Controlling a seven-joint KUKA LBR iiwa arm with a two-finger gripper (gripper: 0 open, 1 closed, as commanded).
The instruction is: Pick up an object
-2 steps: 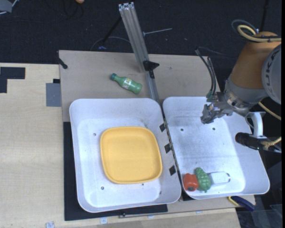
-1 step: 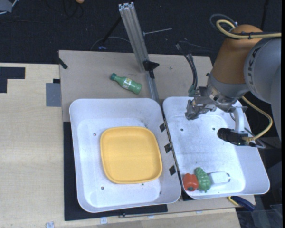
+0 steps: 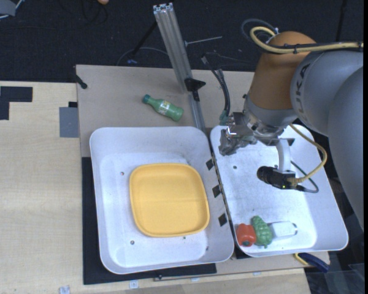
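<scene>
- Grey arm [image 3: 331, 97] with an orange band enters from the right side of the view and bends down over the upper left part of the right bin [image 3: 319, 231].
- White left bin [image 3: 110, 158] lies beside the right bin; the two touch along their inner rims near the middle of the bench [image 3: 30, 182].
- Yellow tray [image 3: 168, 199], square with rounded corners, lies flat in the middle of the left bin.
- Gripper [image 3: 228, 146] hangs low over the right bin's upper left corner, close to the dividing rim. The fingers are dark and small against the bin floor; whether they are spread or closed cannot be told from this angle, and nothing is seen between them.
- Green bottle [image 3: 164, 108] lies on its side on the bench above the left bin, outside both bins.
- Green toy [image 3: 262, 231], knobbly, lies near the lower edge of the right bin, well apart from the gripper.
- Red object [image 3: 245, 234] lies touching the green toy on its left, by the right bin's lower left corner.
- White item [image 3: 284, 228], possibly a small block, lies just right of the green toy.
</scene>
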